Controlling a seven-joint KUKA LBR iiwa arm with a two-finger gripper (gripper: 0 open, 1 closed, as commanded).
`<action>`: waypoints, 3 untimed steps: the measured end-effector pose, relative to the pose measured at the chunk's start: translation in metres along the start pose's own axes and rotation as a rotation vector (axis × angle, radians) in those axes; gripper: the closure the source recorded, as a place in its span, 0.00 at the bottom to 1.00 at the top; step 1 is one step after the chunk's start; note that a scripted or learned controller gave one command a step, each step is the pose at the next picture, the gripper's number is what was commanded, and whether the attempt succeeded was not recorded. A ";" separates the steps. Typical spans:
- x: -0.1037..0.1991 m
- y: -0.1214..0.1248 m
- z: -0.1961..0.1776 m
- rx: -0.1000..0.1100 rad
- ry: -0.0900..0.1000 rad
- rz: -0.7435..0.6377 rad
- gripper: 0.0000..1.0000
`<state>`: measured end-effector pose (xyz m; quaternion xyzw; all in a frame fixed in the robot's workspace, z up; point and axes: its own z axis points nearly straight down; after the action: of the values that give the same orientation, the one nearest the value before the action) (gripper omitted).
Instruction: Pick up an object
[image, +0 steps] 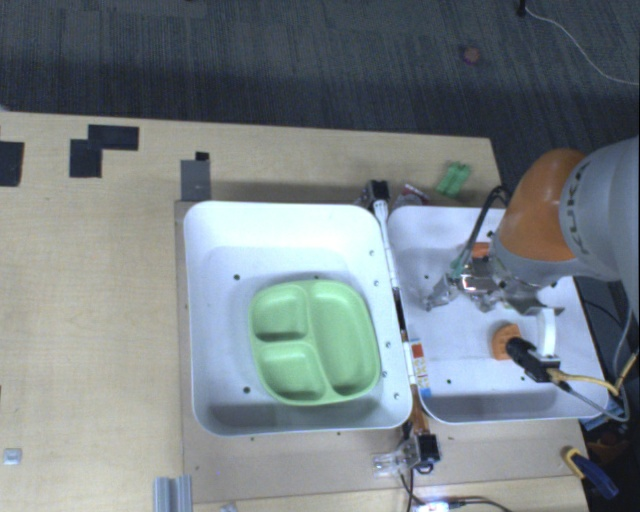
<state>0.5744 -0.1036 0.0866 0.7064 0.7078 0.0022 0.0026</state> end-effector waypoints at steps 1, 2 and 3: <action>0.000 0.002 -0.012 -0.007 -0.001 -0.002 1.00; -0.059 0.053 0.001 0.000 -0.002 0.001 1.00; -0.007 0.034 -0.125 -0.002 0.000 -0.004 1.00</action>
<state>0.6079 -0.1107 0.2120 0.7048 0.7094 0.0031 0.0033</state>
